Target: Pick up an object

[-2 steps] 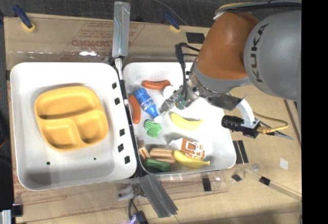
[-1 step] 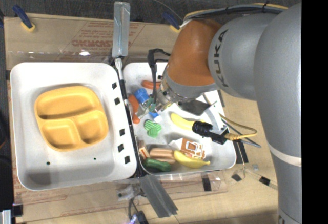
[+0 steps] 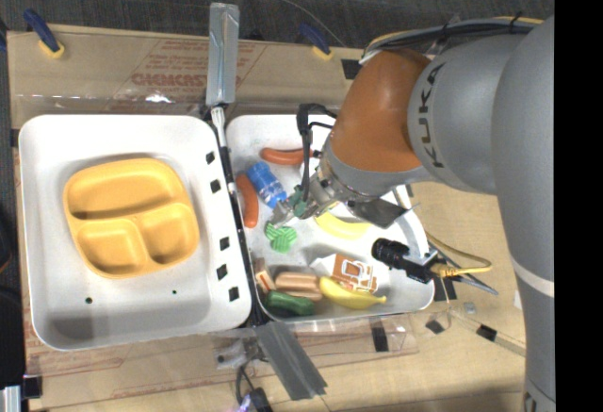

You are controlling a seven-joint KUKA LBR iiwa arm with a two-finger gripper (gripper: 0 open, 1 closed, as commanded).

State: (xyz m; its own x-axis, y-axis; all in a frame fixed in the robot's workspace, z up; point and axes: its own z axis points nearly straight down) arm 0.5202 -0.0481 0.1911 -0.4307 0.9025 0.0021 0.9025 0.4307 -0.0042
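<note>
My gripper (image 3: 303,203) reaches down into the right bin (image 3: 247,130), under the arm's orange band. Its tip hangs just right of a blue bottle (image 3: 267,184) and just above a green ridged toy (image 3: 280,236). A sausage (image 3: 283,156) lies behind the tip, and an orange-red sausage (image 3: 249,200) lies along the bin's left wall. A pale yellow piece (image 3: 342,227) pokes out from under the wrist. Along the front of the bin sit a hot dog in a bun (image 3: 297,284), a green vegetable (image 3: 288,304), a banana (image 3: 352,296) and a small orange and white box (image 3: 354,273).
The left bin (image 3: 42,306) holds a yellow divided tray (image 3: 130,215). A ridge with black clips (image 3: 226,212) separates the bins. The arm's bulk covers the right bin's back right part. Cardboard (image 3: 141,61) lies behind the bins.
</note>
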